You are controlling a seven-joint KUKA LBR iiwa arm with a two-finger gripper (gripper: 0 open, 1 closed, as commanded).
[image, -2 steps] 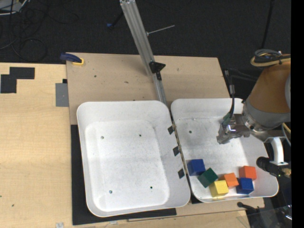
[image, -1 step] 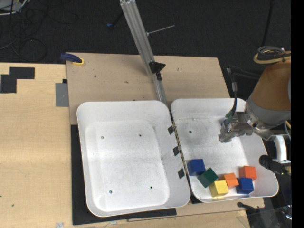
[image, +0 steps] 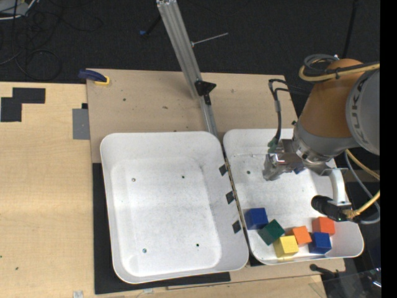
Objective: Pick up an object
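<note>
- Two shallow white bins with rounded corners are set side by side on the pale wooden bench [image: 43, 185]; their plastic looks smooth and lightly speckled.
- In the left bin [image: 164, 207], small dark dots are seen on the floor.
- A group of small blocks is gathered in the near part of the right bin [image: 257, 148]: a blue cube [image: 255, 217], a dark green cube [image: 271, 231], a yellow cube [image: 286, 245], an orange cube [image: 301, 234], a red-orange cube [image: 324, 226] and a second blue cube [image: 321, 242].
- The claw [image: 273, 168], of grey metal, is held over the far part of the right bin, well apart from the blocks, which lie nearer to the camera.
- Nothing is seen between its tips; how wide it stands cannot be told.
- The letters "KUK" are read on the grey arm [image: 338, 113], beside its orange band.
- A ribbed aluminium bar [image: 183, 45] leans over the bench behind the bins.
</note>
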